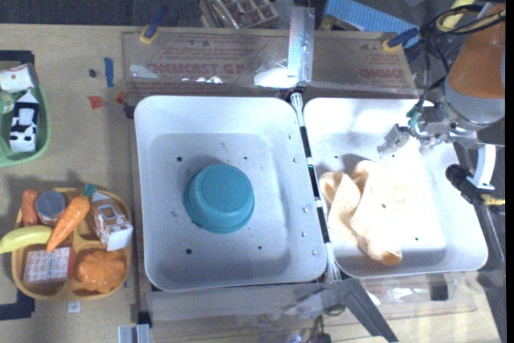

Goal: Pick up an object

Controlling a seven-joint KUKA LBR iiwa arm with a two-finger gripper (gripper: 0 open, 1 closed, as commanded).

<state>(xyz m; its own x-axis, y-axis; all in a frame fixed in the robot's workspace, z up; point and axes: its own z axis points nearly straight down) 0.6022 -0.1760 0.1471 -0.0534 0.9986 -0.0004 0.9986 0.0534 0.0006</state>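
Note:
An upturned blue bowl (220, 198) sits in the middle of the left bin (161, 132). A pale yellow cloth (365, 209) lies crumpled in the right bin (466, 253), against its left wall. My gripper (396, 140) hangs over the back part of the right bin, just above and behind the cloth's far edge. Nothing shows in its grasp. The arm's orange band (482, 60) and grey wrist rise to the right of it.
Left of the bins, a yellow tray (120, 209) holds toy food, including a carrot and a banana, and a green dish (40, 136) stands behind it. Clear plastic panels (209, 60) stand behind the bins. Cables hang near the arm at the upper right.

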